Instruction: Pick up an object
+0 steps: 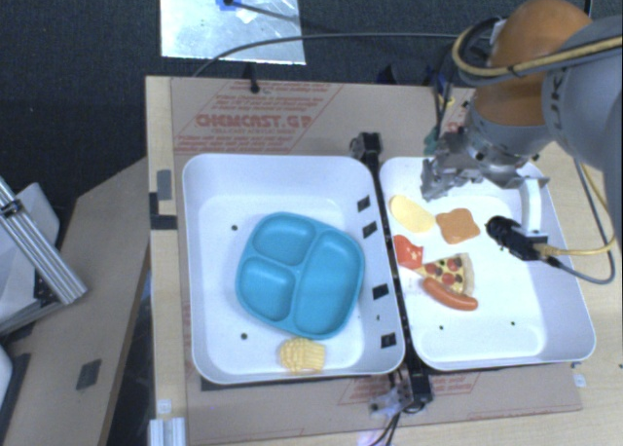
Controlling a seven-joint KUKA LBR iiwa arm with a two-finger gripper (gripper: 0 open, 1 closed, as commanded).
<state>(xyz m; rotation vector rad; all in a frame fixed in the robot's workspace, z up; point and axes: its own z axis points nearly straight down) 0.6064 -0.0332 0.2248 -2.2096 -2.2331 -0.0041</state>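
The right bin (560, 337) holds several toy foods: a pale yellow chip-like piece (412, 213), a brown toast slice (458, 227), a red piece (409, 252), a pizza slice (451, 268) and a red sausage (451, 295). My gripper (440, 179) hangs over the back left of that bin, just above and behind the yellow piece and the toast. I see nothing between its fingers. The left bin (219, 181) carries a blue divided plate (297, 275) and a yellow corn cob (302, 354) at its front.
A black divider (382, 240) runs between the two bins. The bins rest on a cardboard sheet (253, 113). A shiny foil square (231, 6) lies beyond the bench at the back. A metal frame (34, 249) stands at far left.
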